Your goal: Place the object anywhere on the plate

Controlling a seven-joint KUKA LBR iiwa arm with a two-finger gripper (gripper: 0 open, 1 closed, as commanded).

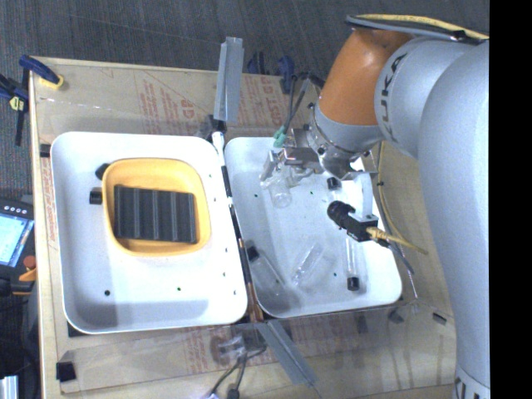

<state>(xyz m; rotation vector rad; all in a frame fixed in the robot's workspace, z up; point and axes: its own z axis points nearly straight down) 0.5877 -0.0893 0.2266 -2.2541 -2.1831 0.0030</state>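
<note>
Clear object (281,195) lies well to the right of the yellow plate (158,167), in the neighbouring white bin (328,302), and it is so glassy that its outline and shape are hard to make out. The gripper (278,163) hangs just above it, also right of the plate. The wrist hides much of the gripper and its tips blur into the clear plastic, so I cannot tell whether it is clenched, released or grasping anything
</note>
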